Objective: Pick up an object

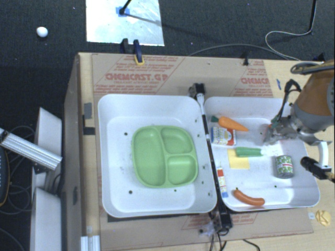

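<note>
The right bin [309, 192] holds an orange carrot [232, 123], a small printed packet [222, 136], a green stick-shaped object [248, 151], a yellow square [238, 161], a small green-labelled can [283, 166] and a brown sausage [248, 197]. A thin tube [221, 181] lies along the bin's left wall. My gripper [271, 133] hangs low over the right half of this bin, right of the carrot and just above the white end of the green object. It is dark and small here, and nothing is visibly held in it.
The left bin [112, 140] carries a green divided plate [164, 156]. The grey arm with its orange band [315, 95] comes in over the right bin's far right corner. Cardboard [157, 75] lines the bench behind the bins.
</note>
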Robot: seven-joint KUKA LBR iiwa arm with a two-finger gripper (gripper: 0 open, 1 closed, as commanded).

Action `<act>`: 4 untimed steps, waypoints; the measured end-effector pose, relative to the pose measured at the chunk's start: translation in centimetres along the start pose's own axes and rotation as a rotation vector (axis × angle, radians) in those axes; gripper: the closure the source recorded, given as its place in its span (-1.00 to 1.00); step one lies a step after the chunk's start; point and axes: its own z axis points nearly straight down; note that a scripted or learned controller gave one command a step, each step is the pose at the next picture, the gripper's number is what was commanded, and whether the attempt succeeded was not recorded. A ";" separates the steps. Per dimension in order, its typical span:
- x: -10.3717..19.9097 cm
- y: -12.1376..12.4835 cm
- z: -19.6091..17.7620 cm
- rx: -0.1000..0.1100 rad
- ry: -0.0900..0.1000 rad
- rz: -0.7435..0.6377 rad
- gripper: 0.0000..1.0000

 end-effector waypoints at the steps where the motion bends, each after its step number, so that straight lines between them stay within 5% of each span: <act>1: 0.0 0.0 0.0 0.000 0.000 0.000 -1.00; 2: 2.3 6.6 1.1 0.002 0.001 0.000 -1.00; 3: 2.3 6.7 -0.1 -0.001 -0.001 -0.003 1.00; 4: 7.4 3.8 -10.6 -0.001 0.001 -0.001 1.00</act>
